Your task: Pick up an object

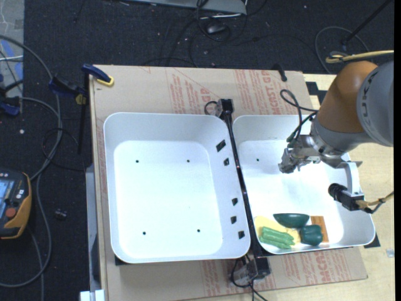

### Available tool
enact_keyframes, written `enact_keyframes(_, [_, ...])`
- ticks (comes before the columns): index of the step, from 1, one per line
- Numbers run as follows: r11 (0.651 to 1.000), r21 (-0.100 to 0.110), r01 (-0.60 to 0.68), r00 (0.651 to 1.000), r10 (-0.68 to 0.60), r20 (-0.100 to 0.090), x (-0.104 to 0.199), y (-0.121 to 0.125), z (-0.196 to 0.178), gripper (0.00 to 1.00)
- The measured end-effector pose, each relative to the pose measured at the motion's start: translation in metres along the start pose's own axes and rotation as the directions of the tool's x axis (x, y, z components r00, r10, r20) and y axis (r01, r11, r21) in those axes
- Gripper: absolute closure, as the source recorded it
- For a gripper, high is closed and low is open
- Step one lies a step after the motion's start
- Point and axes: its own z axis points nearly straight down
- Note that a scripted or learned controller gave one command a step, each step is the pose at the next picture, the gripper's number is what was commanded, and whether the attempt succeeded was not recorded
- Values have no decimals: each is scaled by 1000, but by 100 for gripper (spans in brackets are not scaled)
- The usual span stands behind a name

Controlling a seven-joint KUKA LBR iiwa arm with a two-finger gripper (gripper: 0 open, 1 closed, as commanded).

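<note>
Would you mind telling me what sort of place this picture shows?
Most likely a robotics lab work cell: a grey and orange arm reaches over two white bins set on a cardboard-covered bench, with loose cables on the dark floor.

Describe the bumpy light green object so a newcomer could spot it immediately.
Look in the right bin, at its near edge where a few small items cluster. The bumpy light green object lies leftmost there, elongated and ridged, unlike the smooth dark green bowl behind it.

Our tabletop (163, 89)
We see two white bins on it: left bin (113, 168), right bin (263, 127), touching.
</note>
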Motion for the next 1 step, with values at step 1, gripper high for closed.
enact_keyframes(1, [1000,-3,0,1000,0,1,-6,2,-44,100])
